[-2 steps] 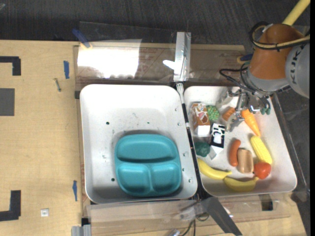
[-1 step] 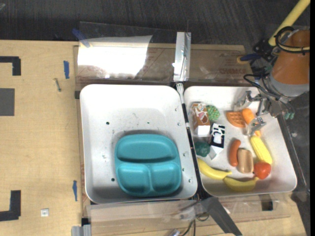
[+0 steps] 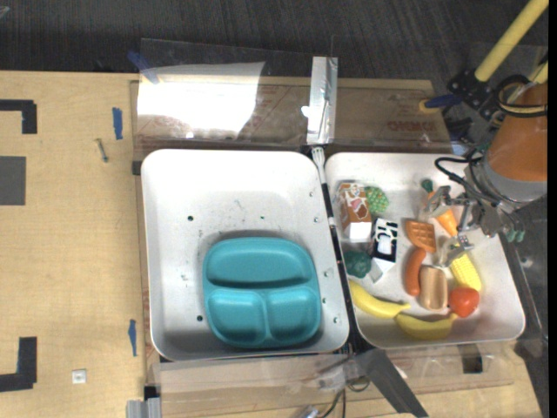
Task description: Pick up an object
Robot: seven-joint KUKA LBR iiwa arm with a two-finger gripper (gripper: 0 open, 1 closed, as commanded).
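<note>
Pincer low over right bin

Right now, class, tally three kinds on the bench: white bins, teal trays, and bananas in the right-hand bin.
White bins: 2
Teal tray: 1
Bananas: 2
Total: 5

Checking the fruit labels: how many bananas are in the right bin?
2. One banana lies along the right bin's near-left edge; a second banana sits beside it at the near rim. The pile may hide more.
</note>
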